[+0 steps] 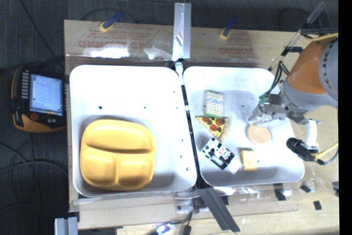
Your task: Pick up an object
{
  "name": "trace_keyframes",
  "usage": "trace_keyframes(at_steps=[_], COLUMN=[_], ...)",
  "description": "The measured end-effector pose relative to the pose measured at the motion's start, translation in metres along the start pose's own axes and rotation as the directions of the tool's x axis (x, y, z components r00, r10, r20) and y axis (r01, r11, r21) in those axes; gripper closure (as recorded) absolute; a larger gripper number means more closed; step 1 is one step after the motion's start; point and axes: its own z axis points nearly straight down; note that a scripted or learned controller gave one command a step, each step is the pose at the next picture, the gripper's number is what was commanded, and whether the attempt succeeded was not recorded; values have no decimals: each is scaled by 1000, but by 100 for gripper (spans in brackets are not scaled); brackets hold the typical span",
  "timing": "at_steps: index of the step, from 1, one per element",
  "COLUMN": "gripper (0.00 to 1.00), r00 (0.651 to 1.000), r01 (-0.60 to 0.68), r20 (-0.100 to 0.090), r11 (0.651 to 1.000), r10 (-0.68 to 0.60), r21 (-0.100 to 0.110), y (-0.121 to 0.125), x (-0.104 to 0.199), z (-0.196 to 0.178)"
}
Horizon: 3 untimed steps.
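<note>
End effector (265, 116) over round biscuit (258, 134), apparently apart

The arm (319, 71) comes into the frame from the right edge at mid-height, its orange band showing as a rounded orange mass in the upper right and the grey wrist just below and left of it. From the wrist the gripper (263, 114) points down and to the left, ending right of the frame's centre. Its tip is small and dark against the pale ground, and how its fingers stand cannot be made out.
</note>
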Motion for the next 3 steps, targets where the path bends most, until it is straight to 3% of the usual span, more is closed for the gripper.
trace_keyframes(at_steps=[1, 2, 3], gripper=[0, 0, 100], r00=[1000, 997, 997], r01=[1, -73, -71], r20=[-1, 10, 7], r11=[1000, 997, 998], r10=[-1, 73, 71], r21=[2, -4, 0], y=[0, -19, -18], x=[1, 33, 35], z=[1, 17, 10])
